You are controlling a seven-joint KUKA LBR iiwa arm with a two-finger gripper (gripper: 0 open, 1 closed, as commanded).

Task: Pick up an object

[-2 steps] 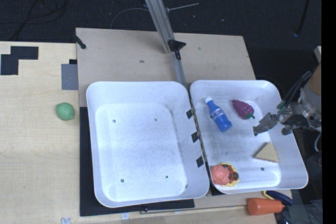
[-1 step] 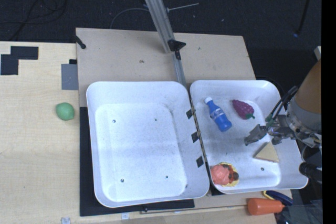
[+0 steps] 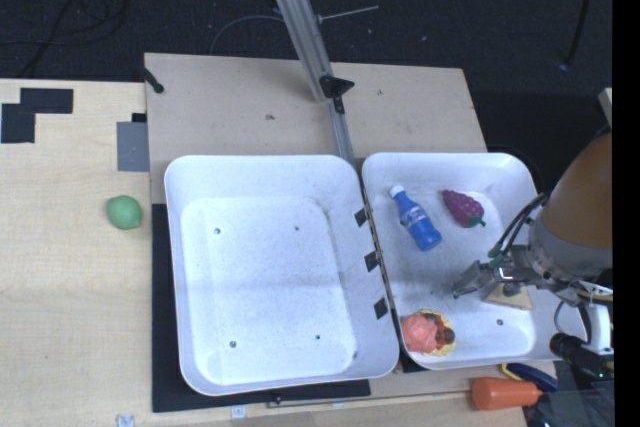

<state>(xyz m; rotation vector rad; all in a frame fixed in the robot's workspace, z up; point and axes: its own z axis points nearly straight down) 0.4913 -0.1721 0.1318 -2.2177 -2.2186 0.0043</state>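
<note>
In the right bin (image 3: 500, 165) lie a blue bottle with a white cap (image 3: 416, 219), a purple grape-like piece (image 3: 463, 206) and a pink-and-orange lump (image 3: 428, 333) near the front edge. My gripper (image 3: 485, 282) hangs low over the bin's right part, right of the bottle and above the pink lump. A tan piece (image 3: 517, 299) lies beside the gripper at the bin's right wall; I cannot tell whether it is held. The arm's orange band (image 3: 590, 200) shows at the right.
The left bin (image 3: 265, 275) stands beside the right one, joined by black clips (image 3: 371, 260). A green ball (image 3: 124, 212) rests on the bench at the left. An orange object (image 3: 505, 393) lies in front of the right bin. A metal rail (image 3: 305, 25) slants up behind.
</note>
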